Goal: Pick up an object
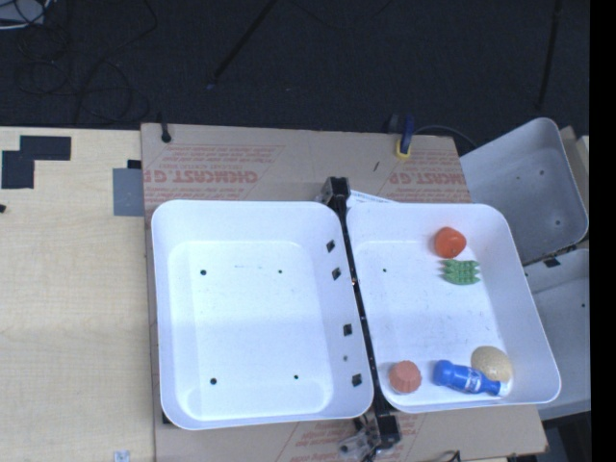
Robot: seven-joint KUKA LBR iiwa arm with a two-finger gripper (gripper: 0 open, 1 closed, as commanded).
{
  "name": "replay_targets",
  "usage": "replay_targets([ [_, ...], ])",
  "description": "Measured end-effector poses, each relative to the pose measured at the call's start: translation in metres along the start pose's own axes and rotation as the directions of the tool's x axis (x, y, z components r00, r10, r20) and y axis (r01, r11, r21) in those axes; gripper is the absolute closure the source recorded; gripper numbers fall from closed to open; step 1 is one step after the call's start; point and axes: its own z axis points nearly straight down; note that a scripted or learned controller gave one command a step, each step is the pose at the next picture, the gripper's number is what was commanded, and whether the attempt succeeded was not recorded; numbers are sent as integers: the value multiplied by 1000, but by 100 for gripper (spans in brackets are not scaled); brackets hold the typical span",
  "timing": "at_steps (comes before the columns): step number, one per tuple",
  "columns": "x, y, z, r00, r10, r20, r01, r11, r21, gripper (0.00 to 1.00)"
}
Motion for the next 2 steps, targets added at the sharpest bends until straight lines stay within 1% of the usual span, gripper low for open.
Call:
replay_targets([
  [1,-3,-2,87,1000,15,-3,-15,1000,7,100],
  [2,-2,-1,145,1000,13,-2,-13,1000,4,100],
])
